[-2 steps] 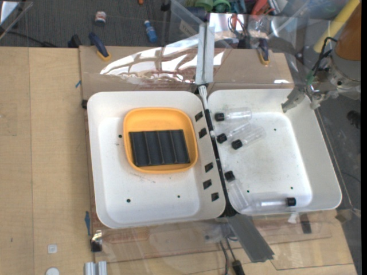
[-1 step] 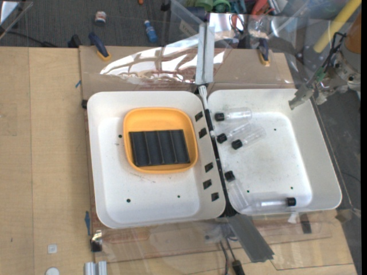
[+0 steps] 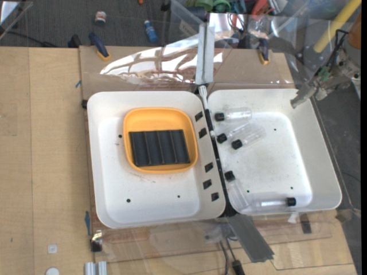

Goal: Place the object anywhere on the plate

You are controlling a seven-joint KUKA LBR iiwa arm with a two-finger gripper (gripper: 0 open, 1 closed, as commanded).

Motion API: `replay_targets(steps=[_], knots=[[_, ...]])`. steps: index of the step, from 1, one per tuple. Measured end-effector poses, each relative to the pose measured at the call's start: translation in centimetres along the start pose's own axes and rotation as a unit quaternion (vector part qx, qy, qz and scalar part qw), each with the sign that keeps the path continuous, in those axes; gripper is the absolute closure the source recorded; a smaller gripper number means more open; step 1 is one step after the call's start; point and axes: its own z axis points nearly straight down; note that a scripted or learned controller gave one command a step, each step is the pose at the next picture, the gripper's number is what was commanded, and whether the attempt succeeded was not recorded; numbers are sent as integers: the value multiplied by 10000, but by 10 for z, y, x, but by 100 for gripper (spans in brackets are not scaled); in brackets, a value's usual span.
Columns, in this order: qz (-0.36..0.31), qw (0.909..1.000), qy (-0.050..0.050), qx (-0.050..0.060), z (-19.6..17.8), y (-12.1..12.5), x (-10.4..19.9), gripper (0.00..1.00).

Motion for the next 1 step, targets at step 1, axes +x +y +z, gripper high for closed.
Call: replay_targets(steps=[1], knots=[[-145,9999,-1,0,-7,0,0,0]])
